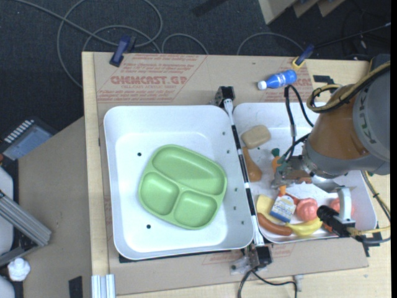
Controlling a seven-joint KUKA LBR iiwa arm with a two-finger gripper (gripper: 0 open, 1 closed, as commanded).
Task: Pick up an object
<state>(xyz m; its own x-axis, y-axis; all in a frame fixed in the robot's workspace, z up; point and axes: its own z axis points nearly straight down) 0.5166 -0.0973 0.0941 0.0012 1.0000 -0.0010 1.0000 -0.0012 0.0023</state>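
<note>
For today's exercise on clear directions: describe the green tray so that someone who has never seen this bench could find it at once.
Start at the two white bins and take the left bin, away from the arm. In its middle lies the green tray, pale green with three compartments. It lies alone there, while the small toy foods are crowded in the right bin.

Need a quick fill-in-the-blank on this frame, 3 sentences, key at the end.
1. The green divided plate lies in the ____ bin.
2. The plate has ____ compartments.
3. The banana lies in the right bin at the edge ____ the blue-and-white bottle on the bench.

Missing words: left; three; farthest from
</note>
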